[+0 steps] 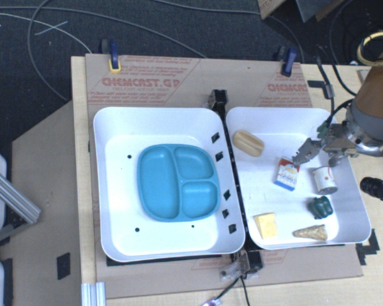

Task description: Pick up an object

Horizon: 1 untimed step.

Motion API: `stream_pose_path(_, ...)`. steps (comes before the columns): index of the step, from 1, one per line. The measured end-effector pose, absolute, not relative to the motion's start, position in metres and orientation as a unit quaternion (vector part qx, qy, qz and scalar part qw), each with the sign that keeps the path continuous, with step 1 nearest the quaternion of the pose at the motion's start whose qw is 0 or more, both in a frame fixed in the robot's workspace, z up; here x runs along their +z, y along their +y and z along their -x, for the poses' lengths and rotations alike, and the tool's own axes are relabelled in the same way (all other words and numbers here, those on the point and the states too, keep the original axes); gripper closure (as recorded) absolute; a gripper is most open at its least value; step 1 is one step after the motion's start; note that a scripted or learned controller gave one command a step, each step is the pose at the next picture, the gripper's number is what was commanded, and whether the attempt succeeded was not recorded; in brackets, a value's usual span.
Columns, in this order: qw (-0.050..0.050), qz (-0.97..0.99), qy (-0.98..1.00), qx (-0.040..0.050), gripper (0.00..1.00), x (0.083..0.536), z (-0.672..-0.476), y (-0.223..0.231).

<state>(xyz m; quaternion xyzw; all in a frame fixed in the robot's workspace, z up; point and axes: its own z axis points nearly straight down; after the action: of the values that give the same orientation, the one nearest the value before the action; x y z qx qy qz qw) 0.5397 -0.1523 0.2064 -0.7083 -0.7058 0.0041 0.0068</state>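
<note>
Jaws spread wide above small carton (286,174), empty.

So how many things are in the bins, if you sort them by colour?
Blue: 1, the divided plate
Tan: 2, the bread roll and the wedge
Yellow: 1, the block
Green: 1, the small toy
Silver: 1, the can
Red, white and blue: 1, the carton
Total: 7

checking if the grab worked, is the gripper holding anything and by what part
Nothing is held. The gripper hangs open above the right bin, just over the small carton, with nothing between its fingers.
</note>
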Motion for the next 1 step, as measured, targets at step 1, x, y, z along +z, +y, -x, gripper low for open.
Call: stream_pose_path(1, 0.001, 0.707, -0.707, 0.0, 0.0, 0.2139, -0.5428, -0.1518)
